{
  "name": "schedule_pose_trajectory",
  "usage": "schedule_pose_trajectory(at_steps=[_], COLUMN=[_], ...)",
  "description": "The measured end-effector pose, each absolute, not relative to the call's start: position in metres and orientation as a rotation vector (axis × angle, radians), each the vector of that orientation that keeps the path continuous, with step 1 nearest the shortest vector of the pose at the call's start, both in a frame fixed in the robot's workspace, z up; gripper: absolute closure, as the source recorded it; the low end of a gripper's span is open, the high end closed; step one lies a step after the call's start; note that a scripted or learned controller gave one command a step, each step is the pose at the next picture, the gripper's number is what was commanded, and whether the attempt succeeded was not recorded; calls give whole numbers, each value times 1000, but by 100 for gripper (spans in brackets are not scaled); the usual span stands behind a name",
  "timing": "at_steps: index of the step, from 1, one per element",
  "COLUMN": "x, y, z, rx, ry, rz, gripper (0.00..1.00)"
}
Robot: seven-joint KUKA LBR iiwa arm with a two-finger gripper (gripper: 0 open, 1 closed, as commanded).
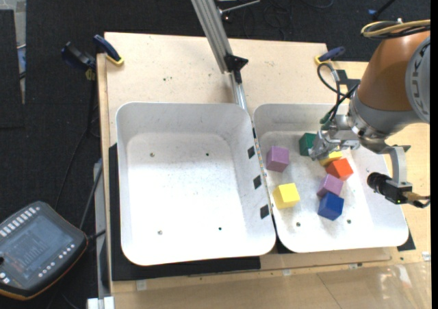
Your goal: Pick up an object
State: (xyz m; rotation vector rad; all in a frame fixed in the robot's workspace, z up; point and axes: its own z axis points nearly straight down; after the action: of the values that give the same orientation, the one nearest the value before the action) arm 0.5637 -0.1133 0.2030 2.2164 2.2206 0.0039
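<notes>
1. Carrying both bins, the table (205, 68) has the left bin (137, 122) along its left side and the right bin (390, 232) at its right edge.
2. Reaching in from the table's right edge, the arm (393, 81) hangs over the right bin's back half.
3. Its end effector (321, 149) sits low among the blocks; whether it is clenched or released cannot be told, and no block is seen between its tips.
4. The green block (307, 142) lies just beside it toward the table's left edge, the orange block (340, 167) just beside it toward the front edge; a short drop seems enough.
5. Purple block (277, 158), yellow block (287, 194) and blue block (330, 205) lie farther off.
</notes>
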Motion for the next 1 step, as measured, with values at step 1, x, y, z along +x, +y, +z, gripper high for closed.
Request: schedule_pose_trajectory(at_steps=[1], x=[583], y=[-59], z=[199], rx=[2213], ry=[2230], rz=[4], gripper=[100])
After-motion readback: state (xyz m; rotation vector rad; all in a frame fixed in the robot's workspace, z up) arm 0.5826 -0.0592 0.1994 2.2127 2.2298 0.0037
